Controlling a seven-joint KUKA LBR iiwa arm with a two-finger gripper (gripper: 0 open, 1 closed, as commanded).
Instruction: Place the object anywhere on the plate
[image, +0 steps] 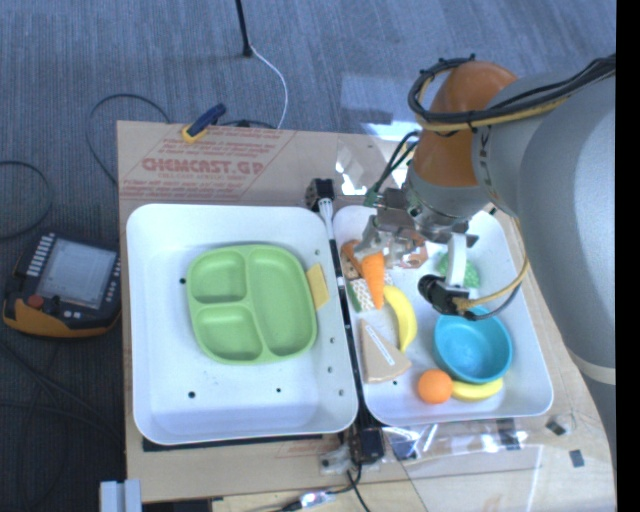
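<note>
The carrot (372, 280) is seen lying in the right bin (530, 390) near its left wall, just below the claw (398, 238), which is lowered over it; whether the claw is open or closed, or has hold of anything, cannot be told. The green plate (249, 302) lies in the left bin (150, 400), well apart to the left. A failed grasp is judged likely, since the carrot is crowded: a banana (402, 315) touches its right side and a sandwich wedge (380, 355) lies just nearer, so a neighbour could be nudged or pinched instead. The bin walls between must be cleared in transit. A blue bowl (472, 347) and an orange (434, 387) sit further right
</note>
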